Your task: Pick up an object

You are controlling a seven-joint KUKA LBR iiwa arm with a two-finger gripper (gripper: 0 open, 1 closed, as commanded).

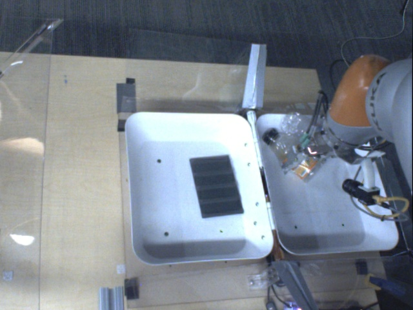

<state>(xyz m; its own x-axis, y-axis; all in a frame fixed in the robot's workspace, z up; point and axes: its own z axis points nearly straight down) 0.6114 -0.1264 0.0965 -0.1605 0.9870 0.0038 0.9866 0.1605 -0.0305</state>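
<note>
A flat black ridged slab [216, 186] lies at a slight angle in the middle of the left bin [148, 147]. In the far left corner of the right bin [322, 228] sits a crumpled clear plastic object [288, 133] with a small black cap [270, 135] at its left end. Just below it lies a small amber piece [302, 168]. My gripper [312, 150] hangs low over this corner, right beside the clear plastic and the amber piece. The wrist hides whether it touches either of them.
The grey arm with its orange band [356, 99] reaches in over the right bin's far right side. A metal post [254, 76] stands behind the divide between the two bins. A clear panel [26, 147] covers the bench at the left.
</note>
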